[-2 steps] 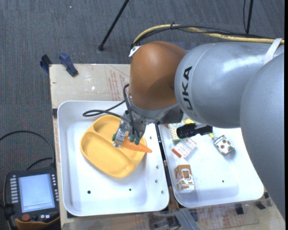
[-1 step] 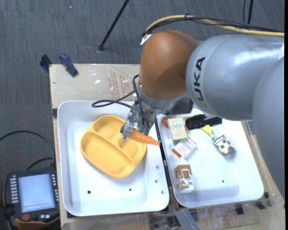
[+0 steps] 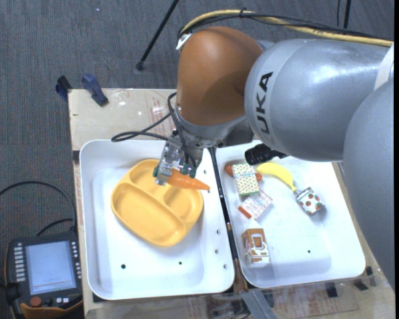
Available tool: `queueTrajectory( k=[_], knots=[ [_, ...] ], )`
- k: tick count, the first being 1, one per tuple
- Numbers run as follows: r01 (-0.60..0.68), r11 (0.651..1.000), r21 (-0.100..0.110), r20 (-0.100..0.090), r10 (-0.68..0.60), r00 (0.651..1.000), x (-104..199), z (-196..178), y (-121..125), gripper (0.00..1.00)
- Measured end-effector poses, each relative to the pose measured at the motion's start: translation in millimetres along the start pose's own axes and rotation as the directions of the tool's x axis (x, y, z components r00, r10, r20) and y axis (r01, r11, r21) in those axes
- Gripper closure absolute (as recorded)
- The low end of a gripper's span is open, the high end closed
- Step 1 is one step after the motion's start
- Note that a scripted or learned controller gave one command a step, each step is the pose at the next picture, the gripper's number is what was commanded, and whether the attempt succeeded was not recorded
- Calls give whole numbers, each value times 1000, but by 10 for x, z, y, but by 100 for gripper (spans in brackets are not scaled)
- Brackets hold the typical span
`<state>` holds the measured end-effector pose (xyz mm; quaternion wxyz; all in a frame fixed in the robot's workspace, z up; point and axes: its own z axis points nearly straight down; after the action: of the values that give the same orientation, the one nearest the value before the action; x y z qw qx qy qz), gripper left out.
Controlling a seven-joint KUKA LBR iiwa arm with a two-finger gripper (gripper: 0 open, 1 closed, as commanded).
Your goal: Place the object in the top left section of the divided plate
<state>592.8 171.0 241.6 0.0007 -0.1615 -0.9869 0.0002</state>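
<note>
Orange carrot (image 3: 188,181) on yellow divided plate (image 3: 153,211) (white bin (image 3: 100,244)).

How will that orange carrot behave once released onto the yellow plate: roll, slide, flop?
The carrot looks like smooth moulded plastic, so probably stiff and light, not floppy. Its tapered round body could roll in an arc, though the ridges of the divided plate should stop it. It hangs level at the end effector, gripped near its thick end, so it may pivot on release.

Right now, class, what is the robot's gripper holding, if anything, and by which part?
The gripper holds an orange toy carrot by its thick end; the pointed tip sticks out to the right above the yellow divided plate.
</note>
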Motion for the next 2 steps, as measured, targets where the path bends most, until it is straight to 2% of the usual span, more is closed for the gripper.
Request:
queueTrajectory(
  k=[1, 2],
  knots=[
    [0, 1000, 0, 0, 0, 1000, 0, -1, 0, 0],
    [0, 1000, 0, -1, 0, 1000, -9, -79, 6, 100]
  ],
)
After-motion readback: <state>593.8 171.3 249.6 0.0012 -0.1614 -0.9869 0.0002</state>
